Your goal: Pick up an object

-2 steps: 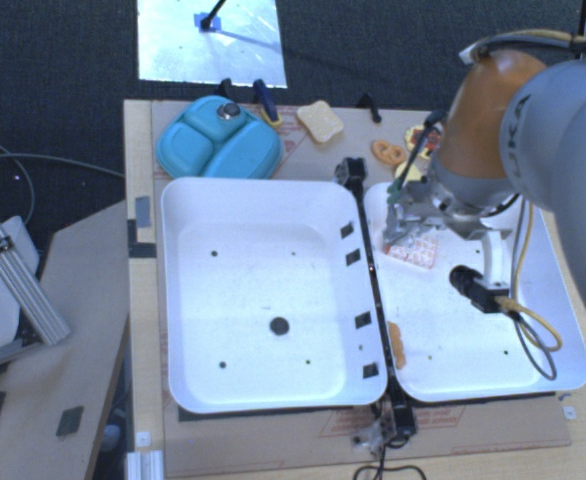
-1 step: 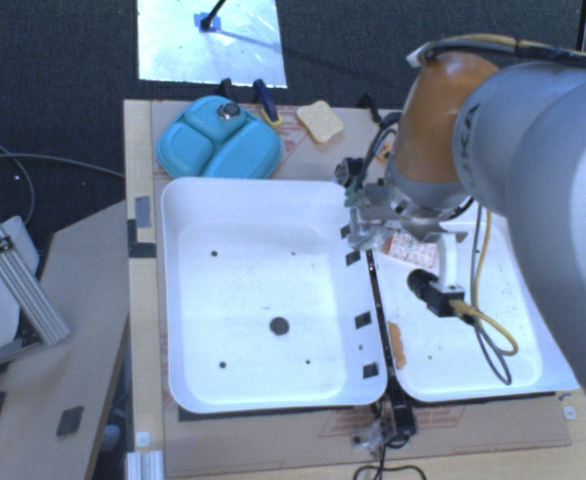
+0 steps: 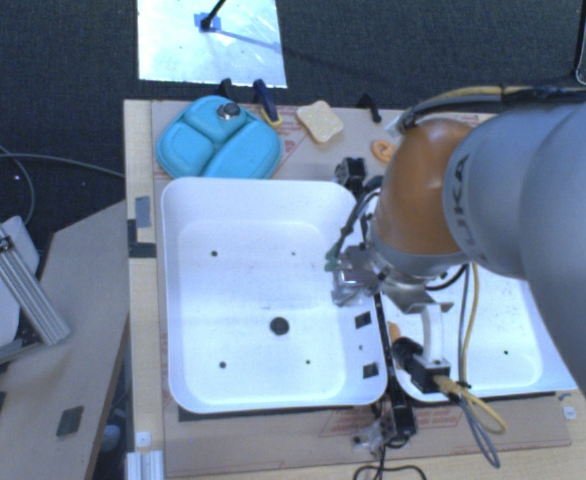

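Observation:
A small dark round object (image 3: 279, 325) lies on the floor of the left white bin (image 3: 188, 268), a little below its middle. My gripper (image 3: 347, 284) hangs under the orange wrist band (image 3: 418, 203), over the right wall of the left bin where the two bins meet. It is to the right of the dark object and slightly farther back, apart from it. The arm's bulk hides most of the right bin (image 3: 518, 363). I see nothing held at the gripper.
Behind the bins on the bench lie a blue sectioned dish (image 3: 218, 140), a tan sponge-like piece (image 3: 320, 121) and a small orange item (image 3: 382, 150). A yellow cable (image 3: 473, 408) loops at the front edge. A metal frame (image 3: 13, 268) stands at the left.

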`<action>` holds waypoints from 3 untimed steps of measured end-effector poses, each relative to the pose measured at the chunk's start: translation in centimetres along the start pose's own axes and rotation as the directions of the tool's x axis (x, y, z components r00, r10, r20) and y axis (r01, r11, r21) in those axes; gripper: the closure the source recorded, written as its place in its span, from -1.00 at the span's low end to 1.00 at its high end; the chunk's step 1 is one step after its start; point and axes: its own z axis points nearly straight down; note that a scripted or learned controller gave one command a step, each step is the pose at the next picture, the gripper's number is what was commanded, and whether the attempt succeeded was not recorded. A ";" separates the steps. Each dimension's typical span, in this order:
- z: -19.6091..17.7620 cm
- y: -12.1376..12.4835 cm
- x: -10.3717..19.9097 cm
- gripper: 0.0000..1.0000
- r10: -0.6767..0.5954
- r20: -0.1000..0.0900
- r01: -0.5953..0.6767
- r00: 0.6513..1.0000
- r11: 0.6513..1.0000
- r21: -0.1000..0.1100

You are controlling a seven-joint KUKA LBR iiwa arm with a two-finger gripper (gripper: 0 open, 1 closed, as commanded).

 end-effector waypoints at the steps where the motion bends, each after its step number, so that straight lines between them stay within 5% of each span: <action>1: -10.9 2.0 -3.0 1.00 0.005 0.003 -0.005 1.000 1.000 -0.018; 2: -1.0 6.4 2.3 1.00 0.001 0.001 -0.001 1.000 1.000 -0.006; 3: -3.2 0.9 6.5 1.00 0.000 0.000 0.000 1.000 1.000 -0.004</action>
